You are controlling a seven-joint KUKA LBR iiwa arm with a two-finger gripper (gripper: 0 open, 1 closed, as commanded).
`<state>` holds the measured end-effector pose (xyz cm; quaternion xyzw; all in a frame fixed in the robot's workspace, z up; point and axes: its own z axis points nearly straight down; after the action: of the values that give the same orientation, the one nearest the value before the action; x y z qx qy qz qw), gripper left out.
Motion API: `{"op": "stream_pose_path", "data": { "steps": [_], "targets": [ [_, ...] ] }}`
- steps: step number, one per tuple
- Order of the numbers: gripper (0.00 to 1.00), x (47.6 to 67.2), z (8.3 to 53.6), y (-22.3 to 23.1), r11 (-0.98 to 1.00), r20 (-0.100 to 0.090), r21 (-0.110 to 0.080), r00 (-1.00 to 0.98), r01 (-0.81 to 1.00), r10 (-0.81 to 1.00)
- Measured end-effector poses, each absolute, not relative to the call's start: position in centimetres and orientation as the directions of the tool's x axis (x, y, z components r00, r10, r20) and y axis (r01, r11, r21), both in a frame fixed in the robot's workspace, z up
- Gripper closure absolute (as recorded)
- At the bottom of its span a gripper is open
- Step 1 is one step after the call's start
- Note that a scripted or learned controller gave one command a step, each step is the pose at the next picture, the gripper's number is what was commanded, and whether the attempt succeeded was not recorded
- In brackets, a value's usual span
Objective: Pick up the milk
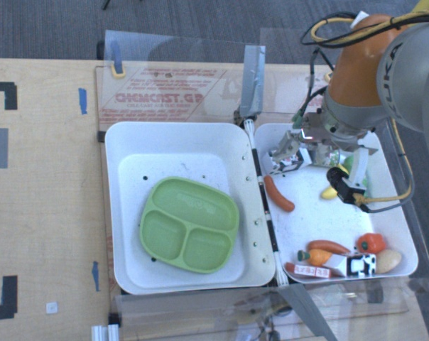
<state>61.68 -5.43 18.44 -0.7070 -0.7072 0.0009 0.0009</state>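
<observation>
Pale wood counter [44, 212] bears two white bins; the left bin [122, 141] holds a green divided plate [189, 224]; the right bin [406, 251] holds toy food. From above, the tool [294, 151] hangs over that bin's far corner; whether it is wide or narrow I cannot tell. The milk [359, 264], a small cow-patterned carton, lies at the near edge among a carrot [327, 246] and tomato [371, 243]; likely light, stiff, a bit slick; best pinched across its flat sides.

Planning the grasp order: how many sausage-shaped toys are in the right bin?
2. One sausage lies near the right bin's left wall; the other sausage lies by the near edge, beside the milk. The arm may hide more.
</observation>
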Motion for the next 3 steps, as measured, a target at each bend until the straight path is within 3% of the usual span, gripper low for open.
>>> {"op": "stream_pose_path", "data": {
  "steps": [1,2,3],
  "targets": [
    [0.0,64.3,11.4,-9.4,0.042,0.002,0.024,-0.042,0.999,0.999],
    [1.0,64.6,12.8,-9.9,0.041,-0.012,0.038,-0.041,0.998,0.999],
    [1.0,62.8,8.7,-15.6,-0.015,-0.002,0.003,0.015,1.0,1.0]
  ]
}}
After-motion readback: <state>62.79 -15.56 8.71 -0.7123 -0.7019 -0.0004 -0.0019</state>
